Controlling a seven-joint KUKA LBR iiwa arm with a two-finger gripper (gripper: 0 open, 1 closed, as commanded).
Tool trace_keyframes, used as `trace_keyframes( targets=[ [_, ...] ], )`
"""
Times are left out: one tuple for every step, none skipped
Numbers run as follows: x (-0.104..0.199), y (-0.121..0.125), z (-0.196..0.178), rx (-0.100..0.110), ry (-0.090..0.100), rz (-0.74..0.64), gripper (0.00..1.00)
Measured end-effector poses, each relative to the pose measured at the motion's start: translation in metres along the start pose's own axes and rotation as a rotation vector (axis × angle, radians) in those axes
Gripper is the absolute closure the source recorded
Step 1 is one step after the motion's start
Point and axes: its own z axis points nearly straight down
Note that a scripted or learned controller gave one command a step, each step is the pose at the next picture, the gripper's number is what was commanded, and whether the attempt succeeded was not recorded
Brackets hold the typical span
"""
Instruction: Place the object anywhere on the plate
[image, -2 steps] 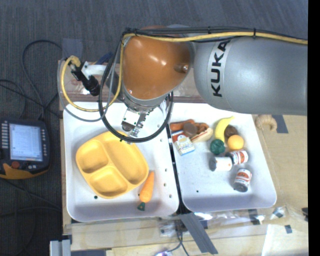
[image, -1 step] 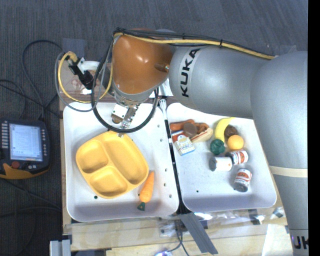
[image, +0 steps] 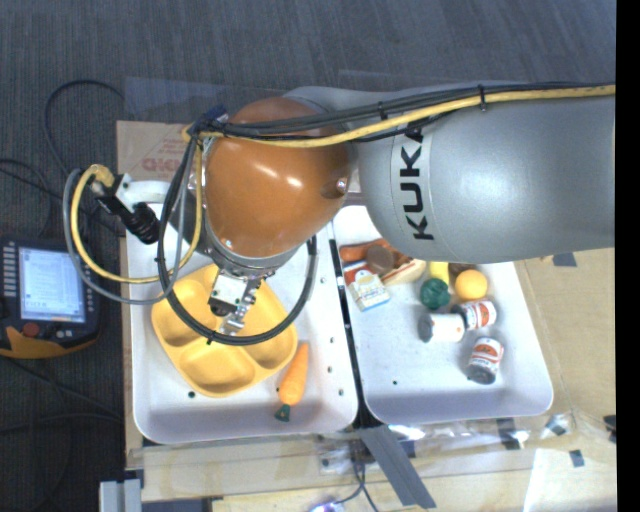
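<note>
Camera view showed the grey arm with its orange band hanging over the left white bin (image: 150, 420), its jaws (image: 230, 305) low above the glossy yellow divided plastic plate (image: 225, 365). Whether those jaws were apart or together could not be told, nor whether anything sat between them. The small orange carrot-shaped toy with a green tip (image: 292, 378), likely the task's object, lay on the bin floor just beside the plate's right rim, not on the plate.

The plate looked smooth and slick, with raised ridges between shallow wells. A tapered, rounded toy could roll off the rim or slip from a weak grip. The right white bin (image: 530, 385) held small cans, balls and cartons.
</note>
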Motion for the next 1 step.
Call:
trace_keyframes(
  targets=[
    [-0.03, 0.0113, -0.0141, -0.008, -0.005, -0.081, 1.0]
  ],
)
